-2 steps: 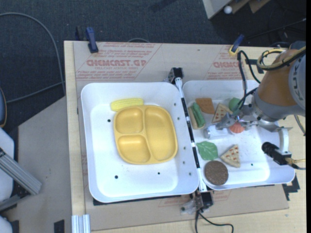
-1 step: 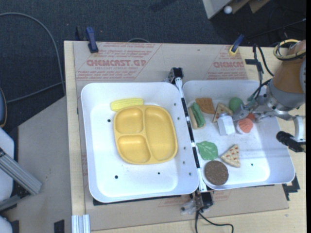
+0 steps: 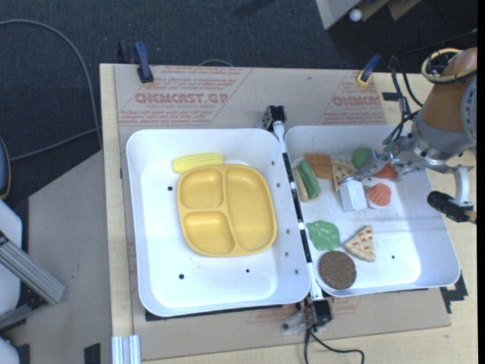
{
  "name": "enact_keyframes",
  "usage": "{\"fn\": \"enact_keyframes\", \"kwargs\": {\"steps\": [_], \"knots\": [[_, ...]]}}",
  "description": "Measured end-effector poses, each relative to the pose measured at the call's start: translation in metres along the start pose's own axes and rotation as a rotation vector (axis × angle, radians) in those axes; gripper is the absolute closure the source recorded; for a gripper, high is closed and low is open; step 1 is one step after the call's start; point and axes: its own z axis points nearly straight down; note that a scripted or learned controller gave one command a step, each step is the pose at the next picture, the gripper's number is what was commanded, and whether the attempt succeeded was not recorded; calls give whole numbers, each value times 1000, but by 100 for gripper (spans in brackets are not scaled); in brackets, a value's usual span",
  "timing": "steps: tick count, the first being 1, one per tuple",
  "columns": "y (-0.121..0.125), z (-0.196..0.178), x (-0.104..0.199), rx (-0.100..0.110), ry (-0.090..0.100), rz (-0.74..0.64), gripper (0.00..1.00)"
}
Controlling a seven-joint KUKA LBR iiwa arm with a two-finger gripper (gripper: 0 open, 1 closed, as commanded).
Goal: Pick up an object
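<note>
- The white block [image 3: 352, 196] lies in the right bin [image 3: 424, 268], just beside the orange shell [image 3: 379, 195].
- It looks light, stiff and smooth; grip its long flat sides.
- Your tool [image 3: 373, 174] hovers above it; grip state unclear.

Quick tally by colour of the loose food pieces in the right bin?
Green: 3
Tan or yellow: 3
Red-orange: 2
White: 1
Brown: 1
Total: 10
</note>
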Motion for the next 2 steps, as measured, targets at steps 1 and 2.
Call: {"fn": "enact_keyframes", "kwargs": {"steps": [1, 2], "knots": [[34, 0, -2, 43, 17, -4, 0], [34, -10, -2, 44, 16, -4, 100]]}}
